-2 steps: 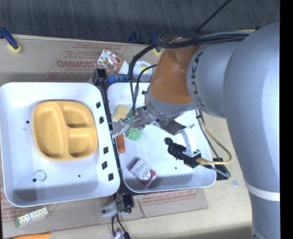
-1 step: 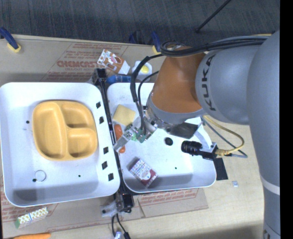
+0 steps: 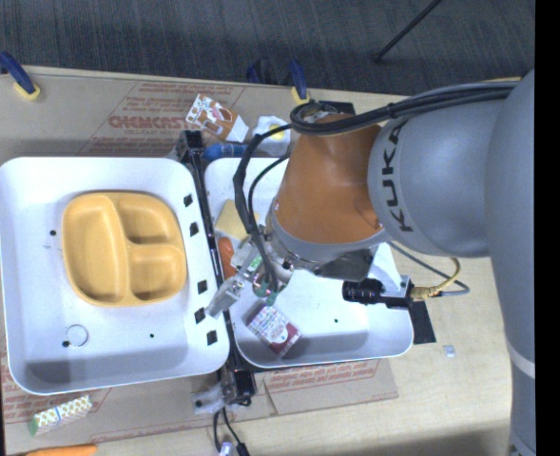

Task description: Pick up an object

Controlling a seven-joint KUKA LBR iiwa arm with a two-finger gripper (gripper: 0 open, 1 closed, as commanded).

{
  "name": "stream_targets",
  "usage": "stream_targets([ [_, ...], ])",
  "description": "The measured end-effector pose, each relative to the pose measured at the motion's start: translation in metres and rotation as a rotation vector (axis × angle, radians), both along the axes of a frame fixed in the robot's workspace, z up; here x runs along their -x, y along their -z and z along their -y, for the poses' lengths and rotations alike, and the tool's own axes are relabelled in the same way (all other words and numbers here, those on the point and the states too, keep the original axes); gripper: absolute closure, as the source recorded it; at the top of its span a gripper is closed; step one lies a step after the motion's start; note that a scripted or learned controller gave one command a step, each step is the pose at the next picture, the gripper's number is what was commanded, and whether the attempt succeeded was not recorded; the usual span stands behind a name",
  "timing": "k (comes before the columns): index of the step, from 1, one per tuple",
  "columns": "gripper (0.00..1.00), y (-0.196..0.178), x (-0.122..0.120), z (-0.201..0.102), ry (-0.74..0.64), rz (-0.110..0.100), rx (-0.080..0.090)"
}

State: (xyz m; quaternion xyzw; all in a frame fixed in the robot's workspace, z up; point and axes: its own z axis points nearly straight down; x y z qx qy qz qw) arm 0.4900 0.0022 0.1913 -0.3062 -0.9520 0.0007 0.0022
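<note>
The grey KUKA arm (image 3: 432,174) comes in from the right and hangs low over the right-hand white bin (image 3: 356,345), its orange band (image 3: 327,183) covering most of what lies there. The gripper (image 3: 251,275) sits at the bin's left side, near the wall shared with the other bin — whether it is clenched or released on anything I cannot tell, since the wrist hides too much.

Just below it, at the near end of the bin, lies a small dark red packet (image 3: 273,329), apart from the gripper. A yellowish piece (image 3: 229,218) and something orange (image 3: 224,250) peek out beside the wrist.

The left white bin (image 3: 32,350) holds a yellow divided tray (image 3: 123,247), lying flat. A printed snack packet (image 3: 209,114) rests on the cardboard beyond the bins.
</note>
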Motion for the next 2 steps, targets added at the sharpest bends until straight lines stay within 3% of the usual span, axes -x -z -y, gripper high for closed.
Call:
stream_targets([
  [1, 0.0, 0.0, -0.003, 0.001, -0.406, 0.002, -0.001],
  [2, 0.0, 0.0, 0.0, -0.029, -0.768, 0.001, -0.002],
])
